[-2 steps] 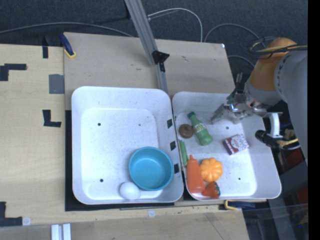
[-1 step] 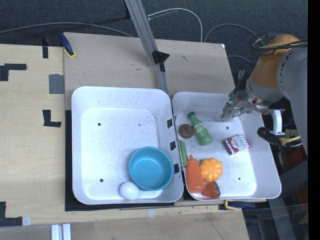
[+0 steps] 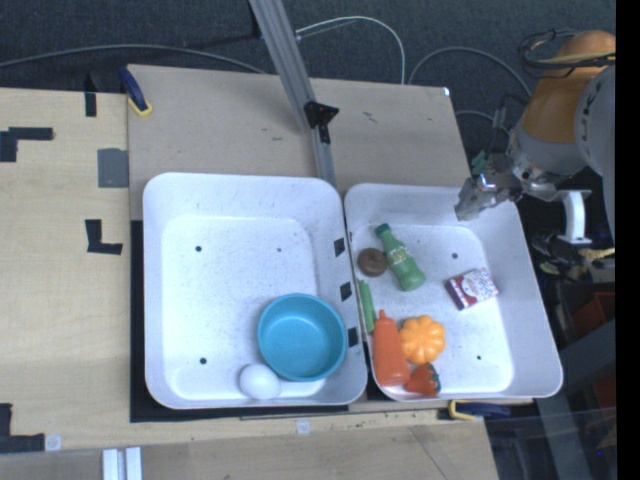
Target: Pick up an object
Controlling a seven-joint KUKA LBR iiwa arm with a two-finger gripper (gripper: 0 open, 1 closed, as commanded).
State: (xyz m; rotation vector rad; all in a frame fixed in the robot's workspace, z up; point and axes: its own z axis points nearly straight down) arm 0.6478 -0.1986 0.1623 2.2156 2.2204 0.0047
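Hovering over the far right corner of the right bin, the gripper hangs low near the rim, with nothing visible between its fingers; whether they are apart or together I cannot tell. Things to pick lie in this bin. A green bottle with a pale label lies tilted near the far left side, and a small brown ball rests just beside it on the left. A red and white packet lies to the right, apart from the rest. Near the front, an orange pumpkin touches an orange-red bottle, with a small red piece just before them. In the left bin a blue bowl sits beside a white ball
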